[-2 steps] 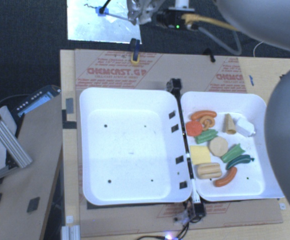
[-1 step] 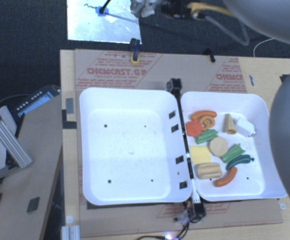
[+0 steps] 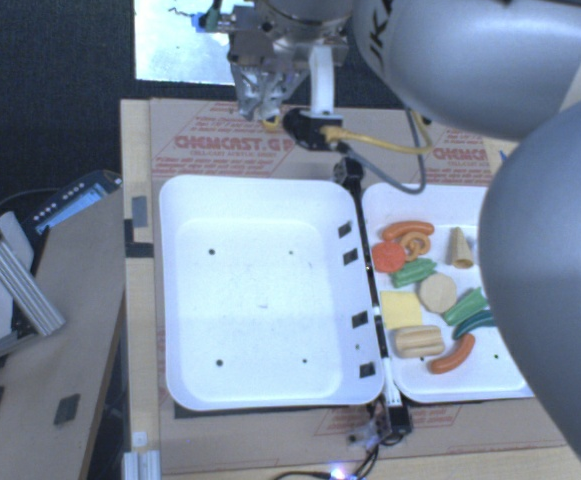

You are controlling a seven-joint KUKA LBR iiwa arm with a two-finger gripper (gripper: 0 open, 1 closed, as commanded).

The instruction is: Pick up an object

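The pincer (image 3: 262,96) hangs above the bench's far edge, beyond the 2 white bins, its metal fingers pointing down over lettered cardboard (image 3: 220,143); whether they stand apart or together cannot be told from this slant, and nothing shows between them. Directly below and nearer the camera lies the left bin (image 3: 260,293). The objects to be picked sit well apart from the pincer, down and to its right, in the right bin (image 3: 470,203): a coiled orange sausage (image 3: 408,233), a red tomato-like piece (image 3: 389,257), a green pod (image 3: 413,272), a tan cone (image 3: 460,248), a round beige disc (image 3: 436,293), a yellow cheese slab (image 3: 402,309), a bread roll (image 3: 419,341), an orange sausage (image 3: 452,356) and what may be 2 green vegetables (image 3: 467,308). A yellow cable (image 3: 380,144) trails just right of the pincer.
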